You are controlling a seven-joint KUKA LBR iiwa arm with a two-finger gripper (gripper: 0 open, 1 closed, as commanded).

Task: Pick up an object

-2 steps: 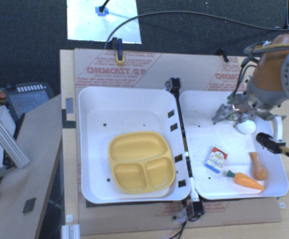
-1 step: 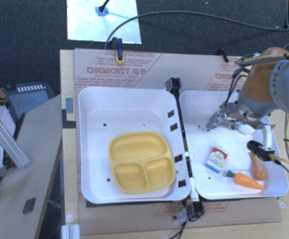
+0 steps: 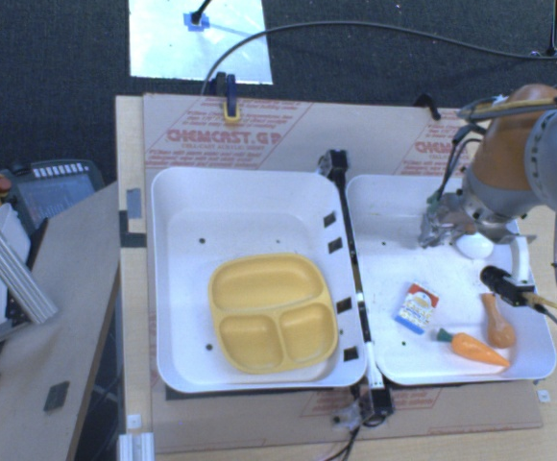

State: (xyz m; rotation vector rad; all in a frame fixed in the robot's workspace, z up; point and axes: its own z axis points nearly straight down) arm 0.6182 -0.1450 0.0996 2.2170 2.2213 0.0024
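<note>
Gripper hanging low in right bin, back area, probably lining up for grab. Can't tell its state, too blurry. White egg-ish thing sitting just beside it. Carrot, small carton lying nearer front edge, well apart.

small carton, toy carrot, tan piece, white object, all in right bin

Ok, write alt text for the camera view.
A grey and orange robot arm lowers its gripper into the right bin, near a white egg-like object, a small carton and a toy carrot. The left bin holds a yellow divided tray.
</note>
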